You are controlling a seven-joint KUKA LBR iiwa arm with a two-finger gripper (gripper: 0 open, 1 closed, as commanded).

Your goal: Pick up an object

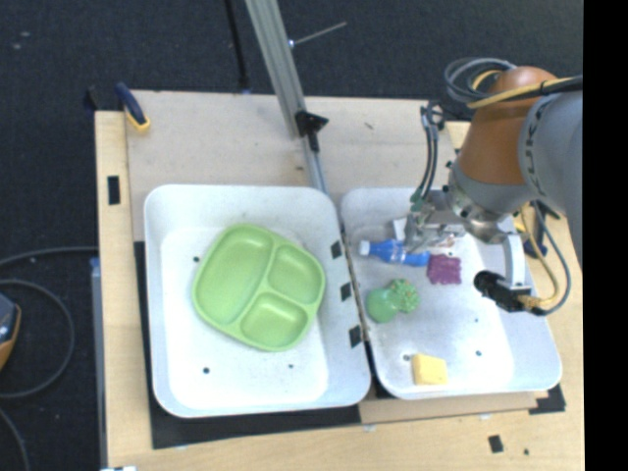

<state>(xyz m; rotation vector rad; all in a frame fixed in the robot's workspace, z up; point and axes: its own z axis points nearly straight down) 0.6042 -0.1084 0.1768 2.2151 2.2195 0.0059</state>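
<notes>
The gripper (429, 232) was down low in the right-hand shallow white bin (530, 361), sitting right over the blue-and-white tube-shaped object (394, 252), maybe a small bottle lying on its side. Honestly couldn't tell how the gripper stood from this angle, the wrist hardware blocked the view, and nothing showed it actually had the tube. Just beside it to the right was a small purple blocky object (444, 270), and a bit toward the camera from the tube was a green knobbly plastic toy (392, 300), close to the wall between the bins. Further toward the near edge sat a little yellow block (428, 369), well apart from the rest. Behind the gripper the grey arm with its orange band (500, 130) came in from the right, cables looping around it. The left-hand white bin (177, 381) had just a light green divided plastic plate (259, 285) with three compartments in it, untouched by the look of things. So progress-wise I'd say it was at the approach or grasp stage at best: everything lay flat on the bin floor, nothing was lifted. Getting a grip and raising something was all yet to do, and the tube looked like the likely target.
</notes>
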